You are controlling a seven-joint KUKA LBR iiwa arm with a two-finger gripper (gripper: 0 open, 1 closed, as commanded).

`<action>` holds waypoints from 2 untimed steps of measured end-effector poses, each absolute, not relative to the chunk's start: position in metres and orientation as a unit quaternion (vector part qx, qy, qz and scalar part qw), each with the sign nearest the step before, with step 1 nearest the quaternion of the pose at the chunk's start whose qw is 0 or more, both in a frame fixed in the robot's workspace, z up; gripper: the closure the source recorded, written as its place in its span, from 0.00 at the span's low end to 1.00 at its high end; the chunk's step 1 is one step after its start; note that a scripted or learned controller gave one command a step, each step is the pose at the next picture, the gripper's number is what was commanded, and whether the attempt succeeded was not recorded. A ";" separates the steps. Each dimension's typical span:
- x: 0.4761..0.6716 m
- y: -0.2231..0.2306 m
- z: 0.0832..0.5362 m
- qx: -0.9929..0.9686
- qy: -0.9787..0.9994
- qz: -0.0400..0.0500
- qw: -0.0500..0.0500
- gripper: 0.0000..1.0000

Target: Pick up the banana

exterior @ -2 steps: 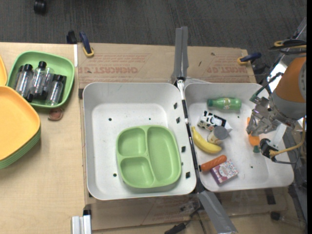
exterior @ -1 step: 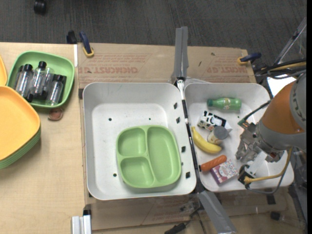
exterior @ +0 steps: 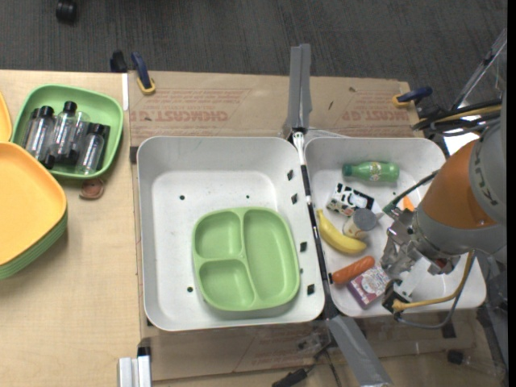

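Observation:
The yellow banana (exterior: 340,235) lies in the right bin (exterior: 419,147), near its left wall, curving from upper left to lower right. My gripper (exterior: 395,256) hangs low over the right half of that bin, to the right of the banana and a little below it in the view, apart from it. The grey arm with its orange band (exterior: 459,196) reaches in from the right and hides the bin's right side.
Around the banana lie an orange carrot (exterior: 353,271), a purple packet (exterior: 368,287), a grey round piece (exterior: 364,220), a black-and-white item (exterior: 351,199) and a green bottle (exterior: 371,170). The left bin (exterior: 161,216) holds a green divided plate (exterior: 246,258). A green tray of bottles (exterior: 68,131) and yellow plates (exterior: 28,208) sit at the far left.

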State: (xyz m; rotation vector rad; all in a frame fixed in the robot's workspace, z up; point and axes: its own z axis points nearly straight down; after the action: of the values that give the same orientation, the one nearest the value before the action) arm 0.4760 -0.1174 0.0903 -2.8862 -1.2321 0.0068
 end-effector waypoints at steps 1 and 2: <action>0.514 -0.191 0.090 -0.941 -0.338 0.003 0.001 1.00; 0.541 -0.158 0.104 -0.974 -0.227 0.003 0.001 1.00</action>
State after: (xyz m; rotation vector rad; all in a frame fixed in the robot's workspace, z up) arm 0.5408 -0.1581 0.1042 -3.0586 -0.7127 0.0092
